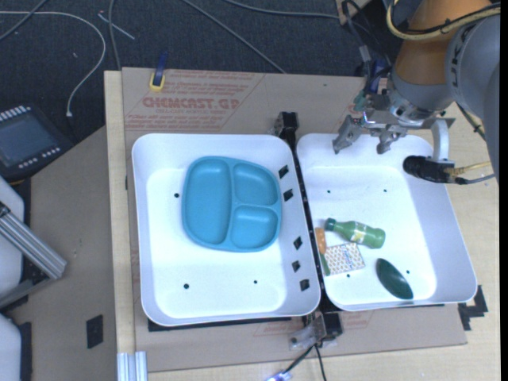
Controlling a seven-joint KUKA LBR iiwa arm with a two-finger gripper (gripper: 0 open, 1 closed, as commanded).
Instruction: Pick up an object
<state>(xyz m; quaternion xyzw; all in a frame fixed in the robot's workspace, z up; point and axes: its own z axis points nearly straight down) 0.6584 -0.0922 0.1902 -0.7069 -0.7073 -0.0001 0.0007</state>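
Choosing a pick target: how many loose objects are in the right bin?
3, all in the right bin, near its front: a green bottle on its side, a patterned packet just below it, and a dark green oval object toward the front right corner.

Green bottle, patterned packet, dark green oval lie in right bin.
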